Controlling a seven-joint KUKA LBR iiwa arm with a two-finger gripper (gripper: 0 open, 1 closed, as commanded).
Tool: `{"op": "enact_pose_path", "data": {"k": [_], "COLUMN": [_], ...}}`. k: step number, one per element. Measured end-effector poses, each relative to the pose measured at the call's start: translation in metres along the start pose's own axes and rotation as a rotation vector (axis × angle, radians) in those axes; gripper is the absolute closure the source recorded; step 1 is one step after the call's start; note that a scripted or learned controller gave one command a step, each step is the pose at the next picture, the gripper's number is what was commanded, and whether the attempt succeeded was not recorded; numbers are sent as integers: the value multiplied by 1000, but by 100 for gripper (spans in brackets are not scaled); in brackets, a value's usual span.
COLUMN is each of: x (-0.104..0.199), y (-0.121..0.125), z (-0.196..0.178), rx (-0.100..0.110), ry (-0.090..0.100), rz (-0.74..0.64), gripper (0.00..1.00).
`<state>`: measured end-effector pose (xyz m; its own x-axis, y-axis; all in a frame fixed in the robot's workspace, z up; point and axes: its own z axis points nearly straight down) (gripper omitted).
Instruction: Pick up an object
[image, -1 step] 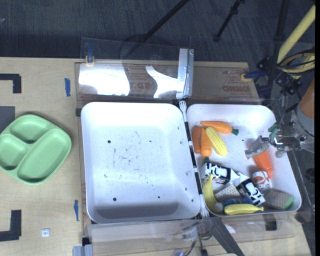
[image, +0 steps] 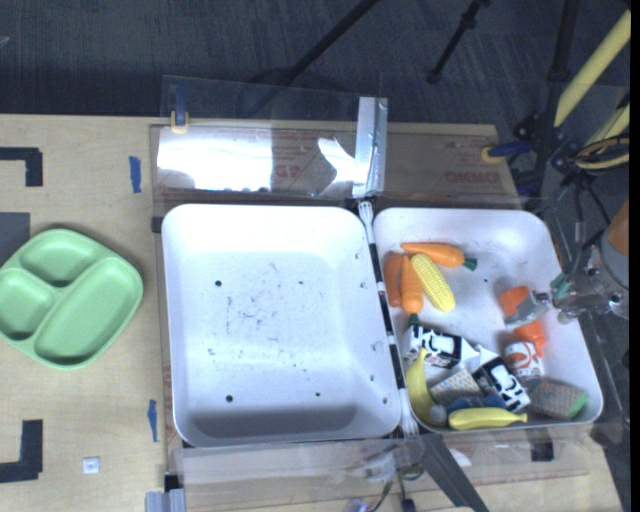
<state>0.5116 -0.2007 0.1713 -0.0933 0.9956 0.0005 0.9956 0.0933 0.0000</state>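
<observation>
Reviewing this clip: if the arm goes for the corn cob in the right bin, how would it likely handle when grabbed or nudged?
The corn cob looks rigid and rounded, so it may roll if pushed. It leans against a carrot, which could shift with it. Its bumpy surface probably aids grip.
</observation>
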Motion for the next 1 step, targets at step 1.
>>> {"op": "enact_pose_path", "data": {"k": [1], "x": [-7], "y": [54], "z": [78], "rx": [-2], "ry": [1], "rz": [-26], "gripper": [0]}}
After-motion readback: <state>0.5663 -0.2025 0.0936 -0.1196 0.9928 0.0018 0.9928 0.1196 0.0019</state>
